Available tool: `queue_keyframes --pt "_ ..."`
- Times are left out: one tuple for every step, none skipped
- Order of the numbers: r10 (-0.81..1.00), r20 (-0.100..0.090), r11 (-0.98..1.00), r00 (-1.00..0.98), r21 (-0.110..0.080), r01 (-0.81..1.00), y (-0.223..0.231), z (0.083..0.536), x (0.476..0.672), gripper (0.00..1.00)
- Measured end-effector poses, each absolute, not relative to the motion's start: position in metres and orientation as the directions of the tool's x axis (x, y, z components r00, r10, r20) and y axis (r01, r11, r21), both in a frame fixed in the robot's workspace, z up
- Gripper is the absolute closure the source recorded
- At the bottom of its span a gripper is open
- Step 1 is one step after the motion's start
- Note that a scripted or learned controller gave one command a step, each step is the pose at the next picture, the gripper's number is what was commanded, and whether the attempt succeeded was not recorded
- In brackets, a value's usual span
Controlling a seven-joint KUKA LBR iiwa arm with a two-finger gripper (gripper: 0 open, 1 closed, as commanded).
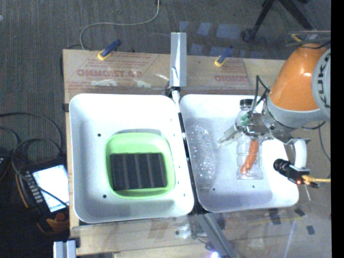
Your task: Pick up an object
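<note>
My gripper (246, 127) hangs low over the right bin (226, 198), under the arm's orange band. Just below it lies a clear bottle with an orange thing inside (250, 159), its long side running toward the bin's front. The gripper sits at that bottle's far end, and I cannot tell if they touch. To the left, near the bin's left wall, lies a crumpled clear plastic bottle (202, 150). The arm hides the bin's far right corner.
In the left bin (86, 117) sits a green tray with a dark ribbed insert (141, 168). A black sensor with an orange cable (287, 169) sticks out beside the wrist. A metal post (177, 58) stands behind the seam between the bins.
</note>
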State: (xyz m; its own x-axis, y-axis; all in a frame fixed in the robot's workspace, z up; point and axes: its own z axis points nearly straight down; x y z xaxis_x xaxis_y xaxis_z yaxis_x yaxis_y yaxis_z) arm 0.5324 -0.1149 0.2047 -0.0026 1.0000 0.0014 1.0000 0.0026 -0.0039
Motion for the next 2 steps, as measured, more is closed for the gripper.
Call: queue_keyframes --pt "0.998 0.001 -0.065 0.065 -0.004 0.998 -0.174 0.148 0.563 0.00" --pt "0.994 0.004 0.113 -0.113 -0.003 0.994 -0.211 0.110 0.563 0.00"
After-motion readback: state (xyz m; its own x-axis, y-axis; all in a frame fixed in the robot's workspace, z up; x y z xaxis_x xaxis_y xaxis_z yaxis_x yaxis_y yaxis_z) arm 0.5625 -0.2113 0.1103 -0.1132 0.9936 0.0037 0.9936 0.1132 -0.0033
